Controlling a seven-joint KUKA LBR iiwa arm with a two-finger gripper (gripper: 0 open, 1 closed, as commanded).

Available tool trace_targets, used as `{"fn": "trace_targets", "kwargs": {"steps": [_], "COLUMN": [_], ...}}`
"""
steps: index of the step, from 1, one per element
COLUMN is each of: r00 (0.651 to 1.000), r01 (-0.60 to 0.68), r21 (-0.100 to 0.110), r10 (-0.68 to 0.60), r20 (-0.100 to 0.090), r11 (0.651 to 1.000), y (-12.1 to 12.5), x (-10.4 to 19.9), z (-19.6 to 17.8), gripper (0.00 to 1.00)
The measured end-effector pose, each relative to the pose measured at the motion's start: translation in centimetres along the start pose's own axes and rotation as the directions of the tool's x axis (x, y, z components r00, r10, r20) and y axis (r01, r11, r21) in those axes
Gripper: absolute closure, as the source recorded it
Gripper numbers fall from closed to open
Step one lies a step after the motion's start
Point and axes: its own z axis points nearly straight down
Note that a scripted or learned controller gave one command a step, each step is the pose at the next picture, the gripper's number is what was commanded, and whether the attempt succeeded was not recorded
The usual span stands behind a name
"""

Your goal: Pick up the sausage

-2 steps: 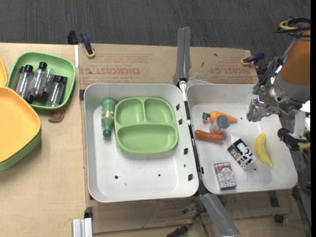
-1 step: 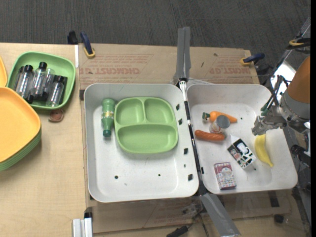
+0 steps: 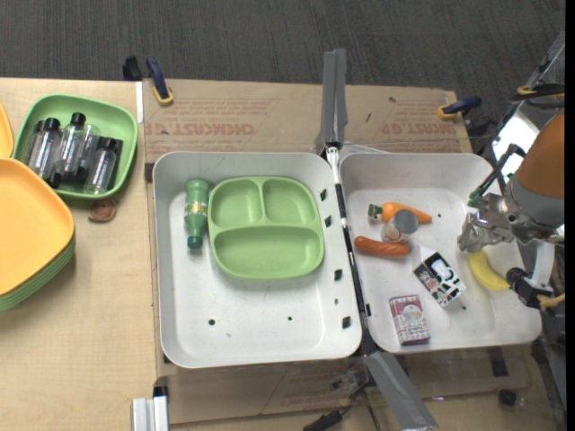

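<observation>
So this looks like the very start of the pick, the approach step. The gripper (image 3: 478, 232) sits over the right side of the right bin (image 3: 449, 171), above the banana (image 3: 490, 274), and nothing is between its prongs. Whether it's spread or closed, I honestly can't tell from this angle, it's just a metal cluster under the wrist.

The sausage (image 3: 382, 248) lies in the right bin, near its left wall, well apart from the gripper. It's a reddish-orange tube, smooth and a bit shiny, rounded at both ends, lying flat and roughly crosswise, tilted slightly down to the right.

Next move, as I see it: the arm has to travel left across the bin, line up across the sausage's narrow width and come down on its middle. The tricky bit is the crowd around it. A carrot (image 3: 406, 212) and a small greyish round thing (image 3: 398, 227) sit just above it, the round one close to touching. A black-and-white packet (image 3: 439, 278) lies to the lower right, and a small red box (image 3: 409, 319) further down. The side nearest the camera is freer.

The left bin (image 3: 260, 335) holds a green divided plate (image 3: 266, 226) and a green bottle (image 3: 196, 212), not relevant here.
</observation>
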Motion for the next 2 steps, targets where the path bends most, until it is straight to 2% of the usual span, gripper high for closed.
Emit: {"fn": "trace_targets", "kwargs": {"steps": [1, 2], "r00": [0.982, 0.99], "r01": [0.191, 0.144], "r21": [0.006, 0.007], "r10": [-0.191, -0.144], "r20": [0.001, 0.002], "r11": [0.982, 0.99], "y": [-2.7, -5.6], "x": [-0.4, -1.9], "z": [0.2, 0.3], "gripper": [1.0, 1.0]}}
